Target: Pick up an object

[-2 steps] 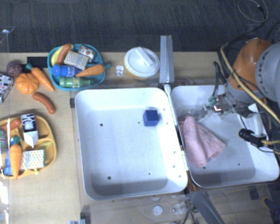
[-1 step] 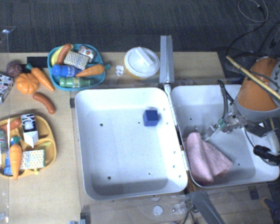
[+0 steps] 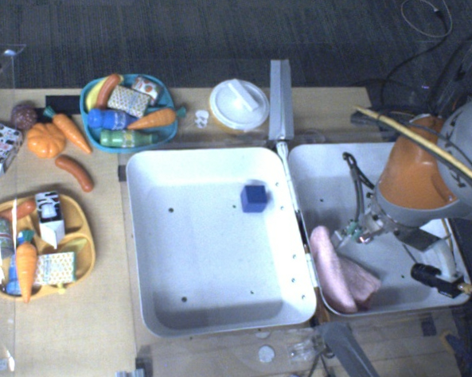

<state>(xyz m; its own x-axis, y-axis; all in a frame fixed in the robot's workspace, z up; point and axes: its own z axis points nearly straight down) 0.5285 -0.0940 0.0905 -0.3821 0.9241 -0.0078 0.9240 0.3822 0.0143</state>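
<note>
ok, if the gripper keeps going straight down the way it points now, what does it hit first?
Most likely the pink cloth in the right bin: the gripper hangs just above its upper end. Depth is unclear, so it could land on bin floor beside it.

The gripper [image 3: 357, 230] is half hidden under the arm [image 3: 415, 182]; its fingers are too small to be read. The arm is cut off at the right edge. Box labels on the yellow plate [image 3: 81, 233] are blurred.
</note>
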